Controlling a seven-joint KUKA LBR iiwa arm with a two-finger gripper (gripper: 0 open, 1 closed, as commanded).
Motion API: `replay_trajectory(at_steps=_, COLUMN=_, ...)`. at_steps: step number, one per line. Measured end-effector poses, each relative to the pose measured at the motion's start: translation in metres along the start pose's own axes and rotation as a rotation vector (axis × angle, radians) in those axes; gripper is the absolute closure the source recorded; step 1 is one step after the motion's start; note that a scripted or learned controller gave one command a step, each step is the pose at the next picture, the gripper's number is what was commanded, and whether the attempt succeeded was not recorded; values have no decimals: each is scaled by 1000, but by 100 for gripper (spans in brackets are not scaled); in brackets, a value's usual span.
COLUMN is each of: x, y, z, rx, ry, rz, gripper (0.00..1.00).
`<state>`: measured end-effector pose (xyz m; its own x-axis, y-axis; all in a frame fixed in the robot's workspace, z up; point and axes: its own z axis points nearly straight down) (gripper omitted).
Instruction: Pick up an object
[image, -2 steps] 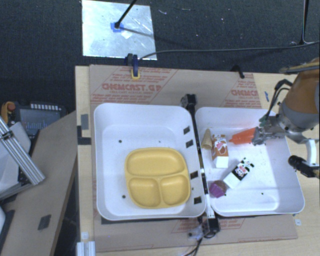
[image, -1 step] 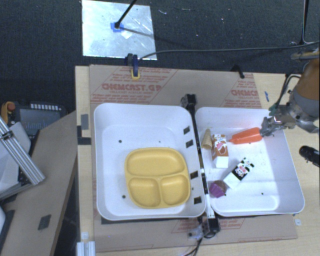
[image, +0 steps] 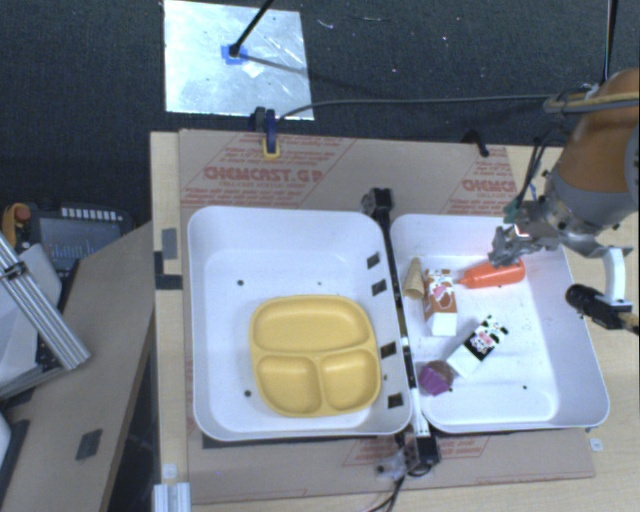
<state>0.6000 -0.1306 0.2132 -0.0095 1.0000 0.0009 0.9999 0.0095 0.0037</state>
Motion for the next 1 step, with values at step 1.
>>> replay_trajectory(at_steps=1, x=56, y=2, z=-12, rx=0, ry=1, rz=-1, gripper=100)
